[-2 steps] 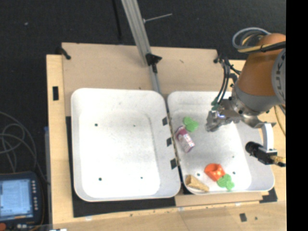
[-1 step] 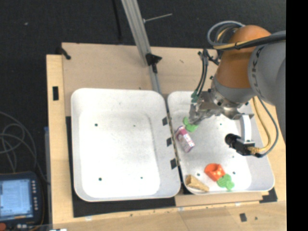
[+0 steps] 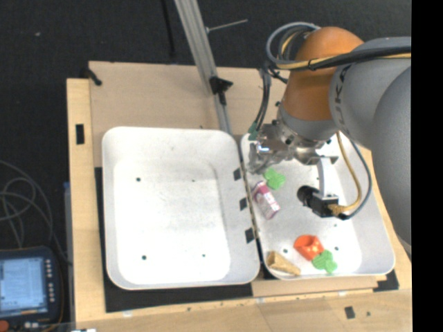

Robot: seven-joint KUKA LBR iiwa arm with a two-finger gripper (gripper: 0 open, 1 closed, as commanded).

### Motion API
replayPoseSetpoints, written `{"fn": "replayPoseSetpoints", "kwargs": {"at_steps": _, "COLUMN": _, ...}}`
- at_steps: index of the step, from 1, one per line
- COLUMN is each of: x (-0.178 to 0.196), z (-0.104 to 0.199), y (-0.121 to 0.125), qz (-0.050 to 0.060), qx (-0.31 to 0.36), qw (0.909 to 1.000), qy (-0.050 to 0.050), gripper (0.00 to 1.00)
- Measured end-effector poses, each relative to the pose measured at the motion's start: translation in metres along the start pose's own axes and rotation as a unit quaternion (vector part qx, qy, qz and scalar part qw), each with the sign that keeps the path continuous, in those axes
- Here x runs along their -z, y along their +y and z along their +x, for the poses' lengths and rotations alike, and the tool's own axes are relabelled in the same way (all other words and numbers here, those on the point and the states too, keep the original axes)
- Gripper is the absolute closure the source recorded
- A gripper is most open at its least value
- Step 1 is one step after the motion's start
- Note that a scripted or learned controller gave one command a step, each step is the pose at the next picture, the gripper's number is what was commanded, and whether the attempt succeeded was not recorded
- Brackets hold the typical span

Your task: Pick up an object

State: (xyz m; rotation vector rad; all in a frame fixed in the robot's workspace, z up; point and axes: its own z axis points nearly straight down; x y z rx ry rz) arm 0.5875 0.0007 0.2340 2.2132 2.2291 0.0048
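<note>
Left bin (image 3: 124, 185) on the desk lies bare; in the right bin (image 3: 374, 244), right of centre frame, a pink packet (image 3: 266, 199) lies beside a green piece (image 3: 275, 180), just under the tool (image 3: 261, 154), whose state I cannot tell. The packet looks light, soft; best pinched across its narrow middle

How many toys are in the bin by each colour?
Green: 2, a green piece by the gripper and another green piece
Pink: 1, pink packet
Red-orange: 1, red toy
Tan: 1, tan wedge
Total: 5
</note>
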Motion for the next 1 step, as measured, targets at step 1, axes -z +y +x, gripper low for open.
{"fn": "replayPoseSetpoints", "kwargs": {"at_steps": 1, "x": 0.0096, "z": 0.0423, "y": 0.0250, "qz": 0.000, "qx": 0.000, "qw": 1.0000, "qy": 0.000, "gripper": 1.00}}
